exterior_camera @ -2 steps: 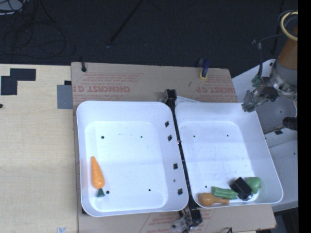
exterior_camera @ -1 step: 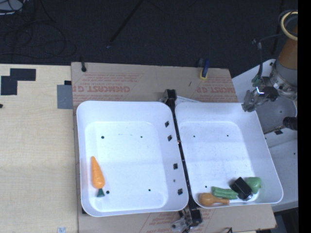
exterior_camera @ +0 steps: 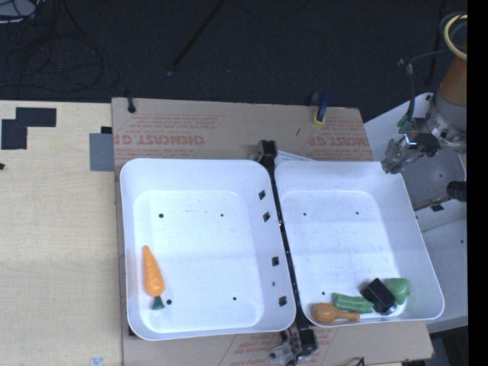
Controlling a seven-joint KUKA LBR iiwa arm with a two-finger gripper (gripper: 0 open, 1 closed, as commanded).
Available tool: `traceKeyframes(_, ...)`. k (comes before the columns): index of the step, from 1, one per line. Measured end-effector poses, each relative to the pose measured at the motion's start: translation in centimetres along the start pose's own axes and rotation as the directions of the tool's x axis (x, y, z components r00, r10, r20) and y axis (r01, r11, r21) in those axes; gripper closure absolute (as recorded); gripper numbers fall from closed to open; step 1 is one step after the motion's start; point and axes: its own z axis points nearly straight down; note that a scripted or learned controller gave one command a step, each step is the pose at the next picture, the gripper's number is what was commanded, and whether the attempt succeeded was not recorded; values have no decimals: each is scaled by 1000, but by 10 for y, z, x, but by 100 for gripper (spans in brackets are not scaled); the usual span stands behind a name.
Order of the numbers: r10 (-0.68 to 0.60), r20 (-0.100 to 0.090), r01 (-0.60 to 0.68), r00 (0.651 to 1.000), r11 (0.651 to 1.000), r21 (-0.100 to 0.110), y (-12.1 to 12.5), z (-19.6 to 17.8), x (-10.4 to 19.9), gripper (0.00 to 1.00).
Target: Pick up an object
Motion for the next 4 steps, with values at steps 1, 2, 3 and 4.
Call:
traceKeyframes(1, 0, 0, 0, 1000, 1000, 0, 0, -2, 0, 100)
traceKeyframes(2, -1, 0, 1, 1000, 1000, -1, 0, -6, 0, 100)
traceKeyframes(3, -1, -1, 1, 1000, 1000, 3, 0, 12, 1, 100)
traceKeyframes(4, -1, 0, 1, 1000, 1000, 0, 0, 2, 1, 100)
